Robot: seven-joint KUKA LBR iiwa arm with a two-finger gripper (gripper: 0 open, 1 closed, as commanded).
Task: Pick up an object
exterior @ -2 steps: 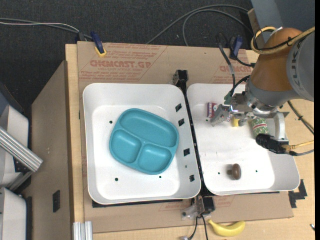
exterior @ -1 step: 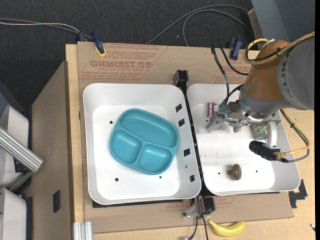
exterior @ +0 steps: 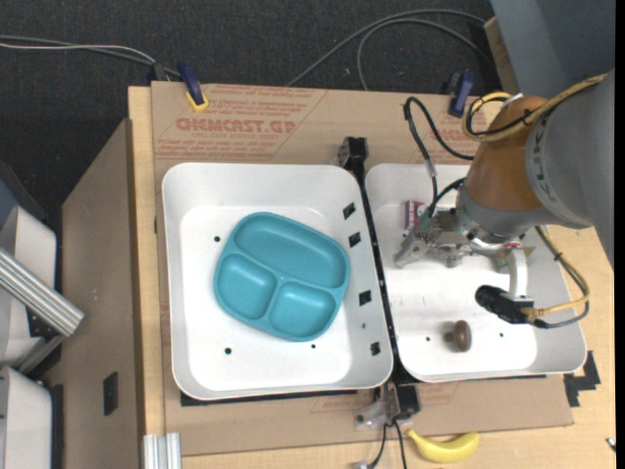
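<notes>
Cardboard-topped counter (exterior: 244, 115) over dark floor, two white bins side by side. Jaws (exterior: 422, 247) low in right bin (exterior: 488, 355); can't tell whether open or closed. Small brown round object (exterior: 458, 335) lies on the bin floor just camera-side of the jaws, apart from them, bare floor around it. Teal divided plate (exterior: 281, 276) in left bin (exterior: 186, 291).

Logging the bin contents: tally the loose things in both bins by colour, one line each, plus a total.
Teal: 1, the divided plate in the left bin
Brown: 1, the small round object in the right bin
Total: 2
</notes>
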